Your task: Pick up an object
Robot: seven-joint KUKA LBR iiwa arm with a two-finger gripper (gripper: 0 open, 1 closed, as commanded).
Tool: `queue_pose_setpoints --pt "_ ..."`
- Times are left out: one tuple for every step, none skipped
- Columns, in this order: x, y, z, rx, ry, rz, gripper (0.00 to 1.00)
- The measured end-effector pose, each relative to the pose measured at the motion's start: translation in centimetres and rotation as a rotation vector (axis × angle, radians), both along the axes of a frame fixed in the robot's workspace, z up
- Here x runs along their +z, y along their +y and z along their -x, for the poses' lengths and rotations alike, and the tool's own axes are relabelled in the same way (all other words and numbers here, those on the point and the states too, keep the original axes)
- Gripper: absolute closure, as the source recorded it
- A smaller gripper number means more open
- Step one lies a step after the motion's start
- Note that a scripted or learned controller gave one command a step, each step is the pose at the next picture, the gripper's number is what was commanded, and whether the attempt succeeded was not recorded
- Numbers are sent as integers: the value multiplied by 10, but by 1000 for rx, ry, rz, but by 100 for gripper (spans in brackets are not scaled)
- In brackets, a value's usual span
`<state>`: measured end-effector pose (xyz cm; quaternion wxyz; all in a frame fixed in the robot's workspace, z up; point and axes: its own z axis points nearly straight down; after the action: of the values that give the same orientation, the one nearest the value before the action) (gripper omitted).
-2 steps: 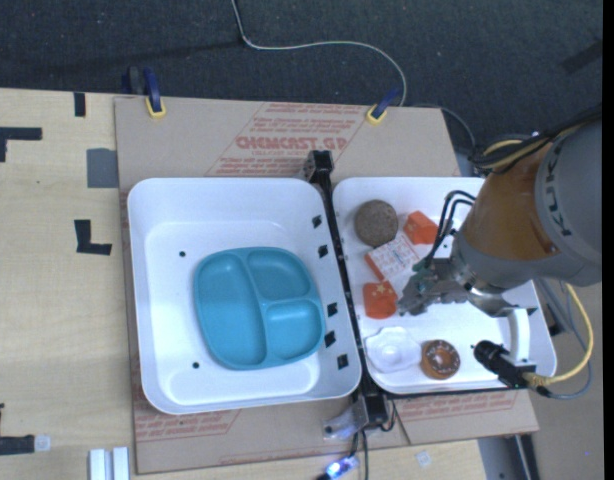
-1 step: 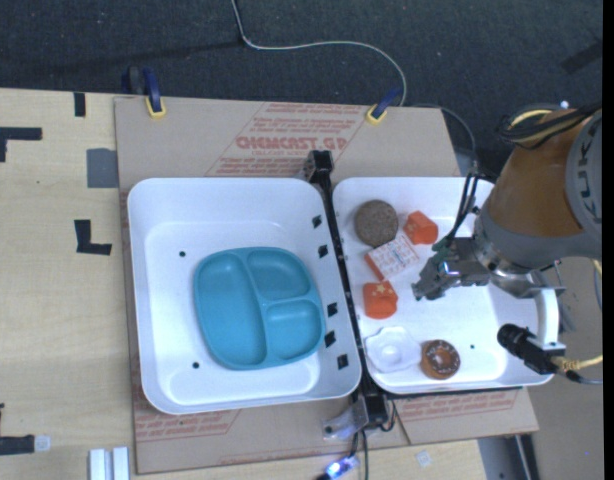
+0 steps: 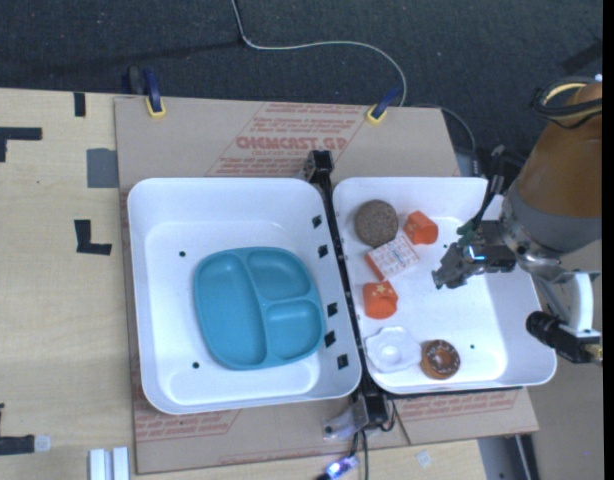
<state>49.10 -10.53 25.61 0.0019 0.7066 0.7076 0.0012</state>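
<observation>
Hand (image 3: 453,271) hovering over right bin (image 3: 507,298), near orange piece (image 3: 420,228); grip state impossible to tell, nothing visibly pinched.

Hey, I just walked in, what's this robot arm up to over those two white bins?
The arm's gripper hangs over the right bin, near its right side, with nothing visibly held. To its left in that bin lie a brown round cookie, two orange pieces, a small printed packet, a white lid and a doughnut. The left bin holds a blue divided tray.
</observation>
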Motion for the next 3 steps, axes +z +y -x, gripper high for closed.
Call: queue_pose_setpoints --pt "0 56 -20 3 6 -1 100" --pt "-4 107 -30 5 6 -1 100" --pt "-20 154 -61 4 6 0 100"
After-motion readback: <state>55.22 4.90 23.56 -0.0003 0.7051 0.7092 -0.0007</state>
